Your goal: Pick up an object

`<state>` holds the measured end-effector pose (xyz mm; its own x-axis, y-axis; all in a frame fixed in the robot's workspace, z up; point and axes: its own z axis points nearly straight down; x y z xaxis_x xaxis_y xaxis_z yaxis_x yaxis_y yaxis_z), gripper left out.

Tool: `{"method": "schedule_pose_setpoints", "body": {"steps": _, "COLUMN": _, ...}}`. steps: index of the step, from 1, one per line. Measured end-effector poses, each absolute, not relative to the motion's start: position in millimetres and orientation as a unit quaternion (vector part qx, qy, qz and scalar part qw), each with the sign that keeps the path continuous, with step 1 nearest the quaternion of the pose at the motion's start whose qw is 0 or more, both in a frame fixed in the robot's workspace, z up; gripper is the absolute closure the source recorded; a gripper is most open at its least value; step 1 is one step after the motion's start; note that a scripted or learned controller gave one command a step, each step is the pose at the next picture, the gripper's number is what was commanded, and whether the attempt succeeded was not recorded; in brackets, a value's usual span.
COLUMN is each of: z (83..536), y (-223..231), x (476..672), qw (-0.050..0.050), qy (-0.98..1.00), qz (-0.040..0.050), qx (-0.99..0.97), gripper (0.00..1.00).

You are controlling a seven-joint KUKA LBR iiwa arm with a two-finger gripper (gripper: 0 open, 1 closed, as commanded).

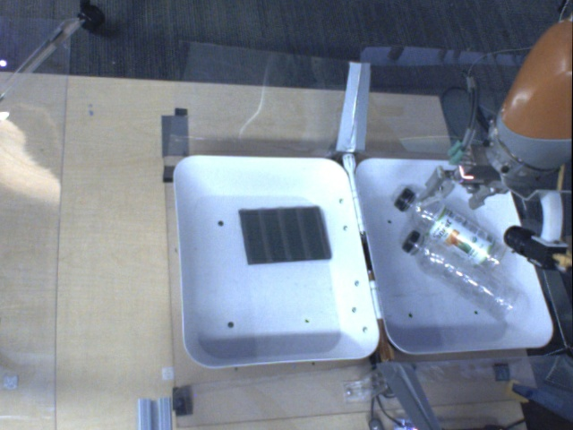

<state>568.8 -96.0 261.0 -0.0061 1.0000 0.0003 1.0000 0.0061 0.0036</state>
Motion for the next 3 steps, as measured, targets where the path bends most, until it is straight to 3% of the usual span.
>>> {"method": "schedule_pose_setpoints", "body": {"steps": 1, "z": 281.8, "y": -151.1, "x": 554.0, "qw": 0.004, "qy": 0.743, "qz": 0.0024, "qx": 0.669, "gripper": 0.00}}
{"method": "schedule_pose_setpoints", "body": {"steps": 2, "z": 167.3, "y": -182.2, "x": 609.0, "qw": 0.001, "qy": 0.790, "qz": 0.0009, "qx": 0.613, "gripper": 0.00}}
{"method": "schedule_pose_setpoints", "body": {"steps": 3, "z": 97.9, "y": -201.8, "x": 597.8, "qw": 0.004, "qy": 0.843, "qz": 0.0023, "qx": 0.539, "gripper": 0.00}}
